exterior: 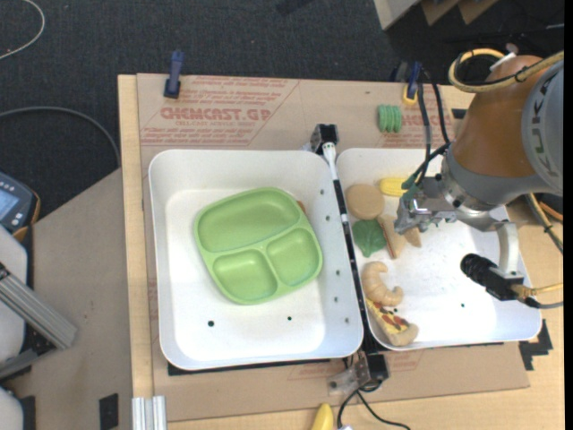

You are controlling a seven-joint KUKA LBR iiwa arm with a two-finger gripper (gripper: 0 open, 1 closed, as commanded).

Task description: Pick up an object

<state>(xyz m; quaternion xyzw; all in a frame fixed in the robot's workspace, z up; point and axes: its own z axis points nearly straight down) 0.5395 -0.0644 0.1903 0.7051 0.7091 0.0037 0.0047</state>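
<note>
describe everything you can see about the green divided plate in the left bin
The green divided plate is light green with a matte, plastic look and a rounded-square outline. Raised ridges split it into three compartments: one large one along the far side and two smaller ones nearer the camera. It lies flat and right side up on the floor of the left bin, turned at a slight angle to the bin's walls. All three compartments hold nothing. It rests only on the bin floor.

White bins: two (pixel 179 267), (pixel 501 330)
Green divided plate: one (pixel 259 245), three compartments
Toy foods in right bin: about six, some hidden
Blue clamps: two (pixel 173 73), (pixel 412 83)
Green block on desk: one (pixel 389 118)
</note>
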